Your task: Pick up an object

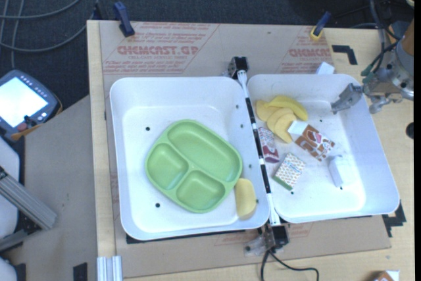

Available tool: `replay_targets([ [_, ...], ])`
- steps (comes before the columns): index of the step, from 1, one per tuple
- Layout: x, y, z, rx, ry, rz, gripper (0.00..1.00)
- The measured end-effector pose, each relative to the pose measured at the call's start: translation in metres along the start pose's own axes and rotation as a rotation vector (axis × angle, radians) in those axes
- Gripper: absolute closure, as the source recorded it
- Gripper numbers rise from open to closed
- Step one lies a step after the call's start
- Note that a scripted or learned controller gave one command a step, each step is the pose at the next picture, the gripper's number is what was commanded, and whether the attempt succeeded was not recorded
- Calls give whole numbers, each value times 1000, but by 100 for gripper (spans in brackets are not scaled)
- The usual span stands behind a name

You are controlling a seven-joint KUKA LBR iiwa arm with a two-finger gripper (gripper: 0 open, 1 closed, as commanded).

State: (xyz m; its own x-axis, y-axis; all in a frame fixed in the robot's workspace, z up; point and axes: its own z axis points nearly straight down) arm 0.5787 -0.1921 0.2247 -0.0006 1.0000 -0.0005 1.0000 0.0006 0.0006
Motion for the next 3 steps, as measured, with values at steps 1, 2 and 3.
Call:
replay_targets([
  [1, 38, -27, 130, -2, -1, 1, 0],
  [2, 38, -27, 121, -2, -1, 1, 100],
  [3, 97, -13, 95, 0, 1, -1, 100],
])
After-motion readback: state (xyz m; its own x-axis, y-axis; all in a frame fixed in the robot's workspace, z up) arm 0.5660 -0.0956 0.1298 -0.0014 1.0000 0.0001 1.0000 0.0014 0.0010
